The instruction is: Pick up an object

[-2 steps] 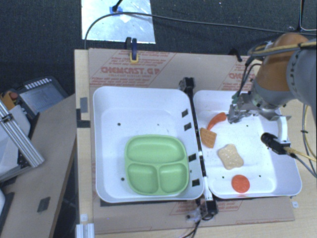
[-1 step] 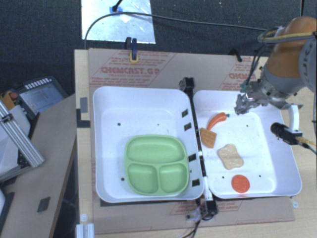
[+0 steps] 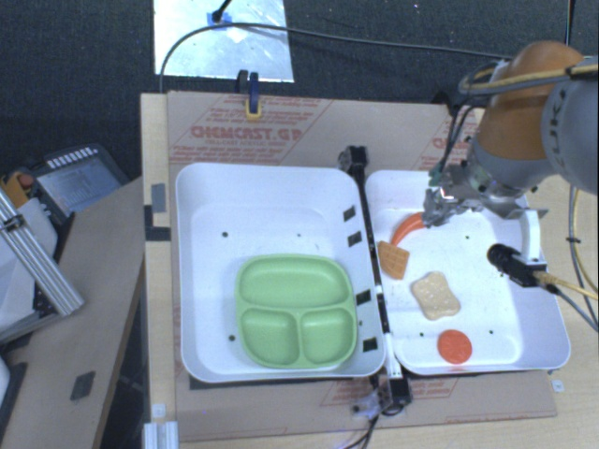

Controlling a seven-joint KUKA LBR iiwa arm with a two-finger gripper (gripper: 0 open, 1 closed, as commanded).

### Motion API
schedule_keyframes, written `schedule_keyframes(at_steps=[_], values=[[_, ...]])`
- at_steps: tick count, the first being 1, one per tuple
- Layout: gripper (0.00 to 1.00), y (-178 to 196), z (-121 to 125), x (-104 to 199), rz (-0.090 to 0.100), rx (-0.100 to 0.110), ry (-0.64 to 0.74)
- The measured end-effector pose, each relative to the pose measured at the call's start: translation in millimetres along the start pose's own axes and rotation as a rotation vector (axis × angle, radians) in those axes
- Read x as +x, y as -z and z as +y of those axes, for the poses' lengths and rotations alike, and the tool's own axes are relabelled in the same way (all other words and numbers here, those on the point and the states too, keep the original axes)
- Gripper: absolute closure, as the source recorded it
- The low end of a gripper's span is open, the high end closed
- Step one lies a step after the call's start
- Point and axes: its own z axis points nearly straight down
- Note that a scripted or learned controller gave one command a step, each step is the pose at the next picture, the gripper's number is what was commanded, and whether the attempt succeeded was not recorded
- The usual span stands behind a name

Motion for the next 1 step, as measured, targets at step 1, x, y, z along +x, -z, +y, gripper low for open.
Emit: schedule_keyframes(at_steps=[1], values=[[1.00,-4.2,-16.0,45.8,0.001,0.001,0.001]])
